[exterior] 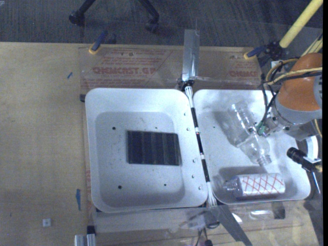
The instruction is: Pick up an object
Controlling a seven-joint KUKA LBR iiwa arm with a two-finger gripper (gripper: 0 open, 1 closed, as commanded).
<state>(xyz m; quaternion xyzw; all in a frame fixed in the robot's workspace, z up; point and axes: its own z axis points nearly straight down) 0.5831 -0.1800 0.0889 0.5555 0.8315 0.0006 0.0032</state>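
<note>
In the right bin (205,111) a clear plastic bottle (241,127) lies at a slant across the middle. A bottle with a red and white criss-cross label (259,184) lies on its side along that bin's near wall. A dark ribbed rectangular pad (153,147) lies flat in the middle of the left bin (102,111). My arm, with its orange band (302,88), reaches in from the right. My gripper (260,131) is low over the right bin, at the clear bottle's right side, and its tip blends with the clear plastic.
A metal divider post (190,55) stands at the far end of the seam between the bins. Cables and a yellow pole (302,17) crowd the far right corner. A black fitting (300,158) sticks in over the right bin's right rim.
</note>
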